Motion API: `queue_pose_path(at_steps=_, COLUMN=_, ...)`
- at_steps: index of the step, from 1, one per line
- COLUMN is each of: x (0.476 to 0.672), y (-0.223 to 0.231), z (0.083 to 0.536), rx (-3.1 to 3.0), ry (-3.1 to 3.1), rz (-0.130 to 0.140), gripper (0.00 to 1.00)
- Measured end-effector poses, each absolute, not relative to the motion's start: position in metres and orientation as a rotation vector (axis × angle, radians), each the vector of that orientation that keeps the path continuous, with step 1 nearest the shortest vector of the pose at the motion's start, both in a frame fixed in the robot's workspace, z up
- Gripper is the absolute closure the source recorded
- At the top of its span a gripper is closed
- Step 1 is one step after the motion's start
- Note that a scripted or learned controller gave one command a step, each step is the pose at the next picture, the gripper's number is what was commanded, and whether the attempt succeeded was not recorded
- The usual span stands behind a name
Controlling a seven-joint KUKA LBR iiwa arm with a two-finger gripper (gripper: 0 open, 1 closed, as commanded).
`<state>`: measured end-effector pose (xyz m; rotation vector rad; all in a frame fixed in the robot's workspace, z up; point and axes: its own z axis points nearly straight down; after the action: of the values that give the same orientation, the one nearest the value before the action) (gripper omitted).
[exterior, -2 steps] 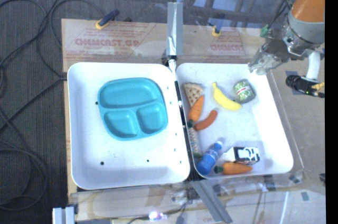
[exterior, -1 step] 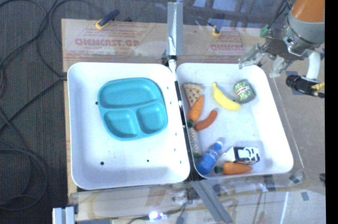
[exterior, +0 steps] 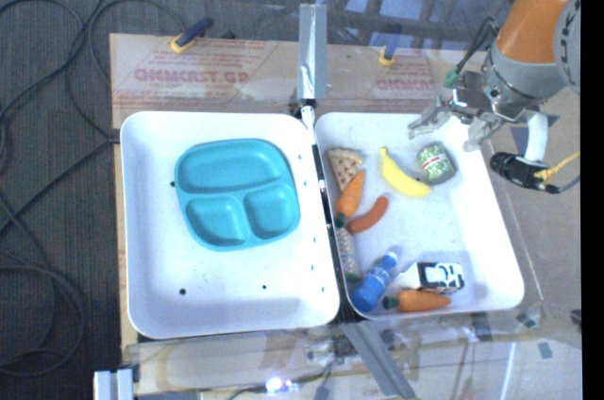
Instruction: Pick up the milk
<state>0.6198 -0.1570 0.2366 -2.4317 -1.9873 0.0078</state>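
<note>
Lying flat at the right bin's (exterior: 505,242) near edge, milk carton (exterior: 441,275), black-and-white; likely light, stiff-walled toy, smooth sides, best pinched across its narrow width. Toy carrot (exterior: 422,300) touches its near side, blue bottle (exterior: 377,281) just beside. Gripper (exterior: 456,118) hangs far corner, fingers spread, empty, near a green can (exterior: 435,161).

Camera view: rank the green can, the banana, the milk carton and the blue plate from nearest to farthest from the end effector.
End effector hangs over the right bin's far edge.
1. Green can, just below it.
2. Banana, left of the can.
3. Milk carton, near edge of the bin.
4. Blue plate, in the left bin.
</note>
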Motion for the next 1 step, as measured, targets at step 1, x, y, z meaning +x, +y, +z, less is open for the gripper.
queue_pose_path(at_steps=1, x=0.5487, y=-0.2164, z=0.1568, rx=-2.458, ry=-1.95, rz=0.005, gripper=0.0)
